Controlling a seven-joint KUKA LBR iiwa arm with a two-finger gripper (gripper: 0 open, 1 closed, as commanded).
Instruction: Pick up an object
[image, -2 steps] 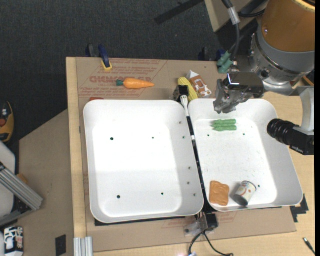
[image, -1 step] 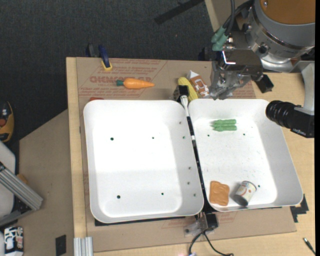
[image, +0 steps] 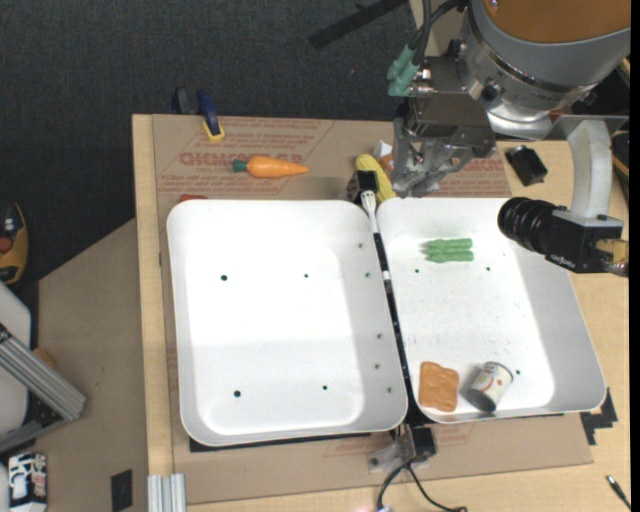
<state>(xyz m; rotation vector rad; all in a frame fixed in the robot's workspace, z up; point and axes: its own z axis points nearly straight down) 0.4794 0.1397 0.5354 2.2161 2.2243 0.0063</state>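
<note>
Hanging over the far rim of the right bin (image: 560, 300), near the seam with the left bin (image: 200, 300): gripper (image: 425, 172), up high, nothing seen between its fingers (open or shut, cannot tell). Lying in the right bin: green pods (image: 447, 250) toward the far end, well apart from an orange pad (image: 438, 387) and a small can (image: 487, 385) on its side at the near edge, just beside each other. Resting on the cardboard behind the bins: carrot (image: 272, 168), corn (image: 375, 172).
</note>
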